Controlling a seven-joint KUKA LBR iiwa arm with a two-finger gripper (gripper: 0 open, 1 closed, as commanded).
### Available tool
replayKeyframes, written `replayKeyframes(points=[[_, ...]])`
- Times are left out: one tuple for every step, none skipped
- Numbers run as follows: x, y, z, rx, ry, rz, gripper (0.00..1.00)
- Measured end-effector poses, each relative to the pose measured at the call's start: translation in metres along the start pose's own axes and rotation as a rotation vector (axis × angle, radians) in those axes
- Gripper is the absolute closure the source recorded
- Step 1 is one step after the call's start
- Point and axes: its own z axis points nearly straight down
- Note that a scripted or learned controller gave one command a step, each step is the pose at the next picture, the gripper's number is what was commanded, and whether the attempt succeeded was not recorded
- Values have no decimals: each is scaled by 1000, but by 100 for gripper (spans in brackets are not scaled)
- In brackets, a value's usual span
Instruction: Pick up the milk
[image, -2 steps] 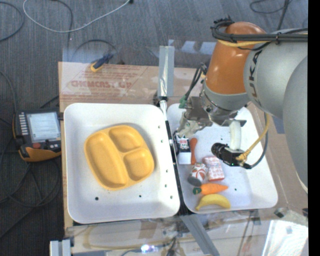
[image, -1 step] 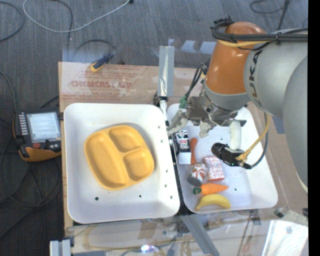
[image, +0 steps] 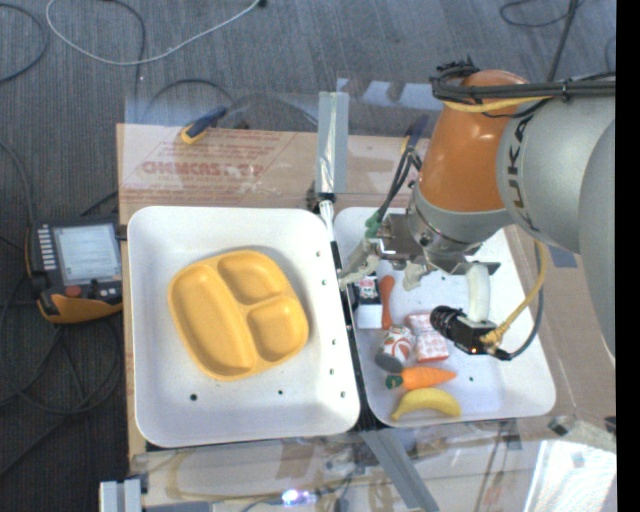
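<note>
The milk (image: 398, 345) is a small red and white carton lying in the middle of the right bin (image: 520, 385). A second red and white pack (image: 431, 341) lies right beside it. My gripper (image: 399, 263) hangs over the bin's upper left part, a short way above and behind the milk, with nothing seen in its hold. The grey and orange wrist hides the far end of the bin.
Around the milk lie a carrot (image: 426, 377), a banana (image: 426, 404), a dark grey piece (image: 389, 364), an orange stick (image: 387, 301), a small red and white item (image: 366, 291) and a white bottle (image: 478, 292). The left bin (image: 150, 400) holds a yellow compartment tray (image: 238, 312).
</note>
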Motion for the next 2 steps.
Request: replayKeyframes(points=[[-15,37,70,2,1,14,0],[1,35,22,0,0,412,0]])
